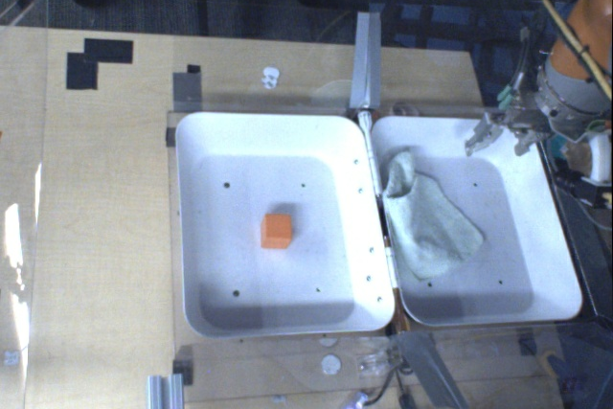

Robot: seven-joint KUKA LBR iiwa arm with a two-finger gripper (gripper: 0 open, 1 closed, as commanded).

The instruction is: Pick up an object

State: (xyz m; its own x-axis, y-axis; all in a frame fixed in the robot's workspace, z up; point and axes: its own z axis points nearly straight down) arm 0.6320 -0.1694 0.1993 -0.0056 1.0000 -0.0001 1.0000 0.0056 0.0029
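Arm: the grey arm with its orange band sits over the far right corner of the right bin [565,302], reaching in from the right side.
Gripper: the gripper [500,137] hangs above the far edge of the right bin, its two fingers spread apart with nothing between them.
Cloth: a pale crumpled cloth [429,220] lies in the right bin against its left wall, running from the far left corner toward the middle of the floor, well apart from the gripper.
Block: a small orange block [277,231] rests near the centre of the left bin [201,302], alone on the white floor.
Done so far: nothing is lifted; both things lie flat in their bins.
Left to do: by my reading the whole pick remains: choose a target, travel over it, descend, close, and raise.
Nearer target: the cloth looks the shorter reach; the block means crossing the divider between the bins.
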